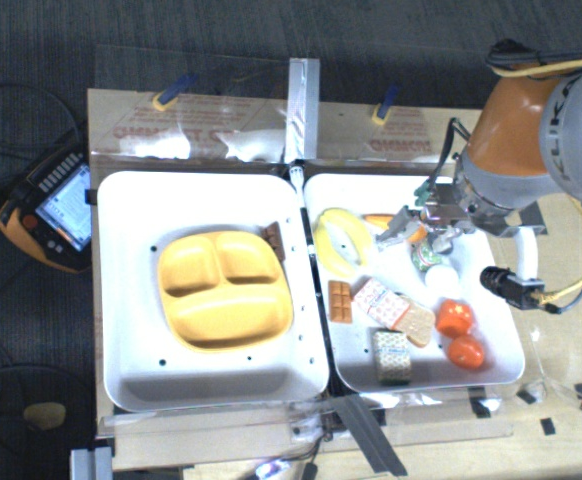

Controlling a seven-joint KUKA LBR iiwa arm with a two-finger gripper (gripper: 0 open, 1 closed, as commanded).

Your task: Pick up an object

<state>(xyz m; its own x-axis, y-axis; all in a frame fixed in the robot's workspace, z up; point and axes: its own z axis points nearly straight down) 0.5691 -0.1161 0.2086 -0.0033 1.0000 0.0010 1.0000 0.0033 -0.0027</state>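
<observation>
My gripper (423, 224) hangs low over the upper middle of the right bin (506, 368), under the orange band of the arm. Directly below it lie a small green-and-white can (431, 255) and a white ball (441, 274). A small orange piece (376, 218) and a yellow banana (337, 238) lie to the gripper's left. Two red tomatoes (455, 317) (466, 351) sit at the lower right. Cracker packs (383, 303), a brown chocolate bar (340, 301) and a green box (392, 357) fill the lower middle.
The left bin (121, 268) holds a yellow divided tray (226, 286) and a small brown piece (273, 236) by the dividing wall. A handheld pendant (56, 208) lies off the bench at the left.
</observation>
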